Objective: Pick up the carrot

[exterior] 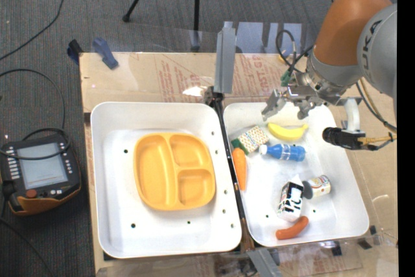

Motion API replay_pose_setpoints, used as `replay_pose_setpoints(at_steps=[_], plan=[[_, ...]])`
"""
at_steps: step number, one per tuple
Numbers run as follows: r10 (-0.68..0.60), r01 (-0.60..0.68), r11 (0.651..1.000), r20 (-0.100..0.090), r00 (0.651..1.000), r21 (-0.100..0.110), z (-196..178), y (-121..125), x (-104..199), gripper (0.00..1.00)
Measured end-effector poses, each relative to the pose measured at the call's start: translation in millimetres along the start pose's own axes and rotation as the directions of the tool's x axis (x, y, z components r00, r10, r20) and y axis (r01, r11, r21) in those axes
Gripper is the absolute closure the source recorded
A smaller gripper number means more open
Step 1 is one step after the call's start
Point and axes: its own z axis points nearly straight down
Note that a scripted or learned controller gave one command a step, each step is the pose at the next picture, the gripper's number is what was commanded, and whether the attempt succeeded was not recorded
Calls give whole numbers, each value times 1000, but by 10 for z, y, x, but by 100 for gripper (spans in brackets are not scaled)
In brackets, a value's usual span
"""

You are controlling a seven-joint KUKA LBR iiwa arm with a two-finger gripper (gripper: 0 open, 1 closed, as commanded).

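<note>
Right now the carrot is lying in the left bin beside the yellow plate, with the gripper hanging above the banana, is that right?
Not quite: the camera view shows the carrot in the right bin, against its left wall. The yellow plate sits alone in the left bin. The gripper does hang above the banana.

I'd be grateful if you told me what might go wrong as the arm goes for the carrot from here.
The carrot lies tight against the right bin's left wall, so a finger may strike the wall. The checkered packet sits at its top end and may get nudged. The open gripper hovers nearer the banana, so it could close on that.
</note>
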Motion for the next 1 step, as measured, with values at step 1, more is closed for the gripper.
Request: replay_pose_setpoints(at_steps=[1], plan=[[65,-65,998,0,998,-1,1221,-446,82,0]])
